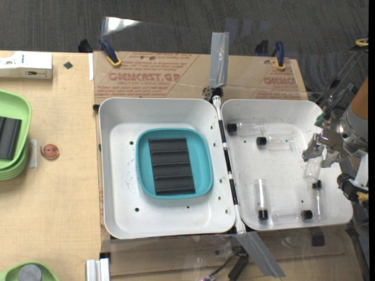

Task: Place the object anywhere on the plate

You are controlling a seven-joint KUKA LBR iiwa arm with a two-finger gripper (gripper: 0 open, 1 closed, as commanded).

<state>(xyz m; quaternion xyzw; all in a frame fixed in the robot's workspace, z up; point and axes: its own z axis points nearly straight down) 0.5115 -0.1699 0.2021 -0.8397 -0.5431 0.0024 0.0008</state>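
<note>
The gripper (313,157) sits low over the right bin (281,107), holding one clear tube (312,170) between its fingers, while the teal plate (174,161) lies in the left bin (117,174), well apart.

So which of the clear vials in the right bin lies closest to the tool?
The vial at the bin's right edge, just below the tool. The other vials lie farther left or nearer the bin's front edge.
</note>
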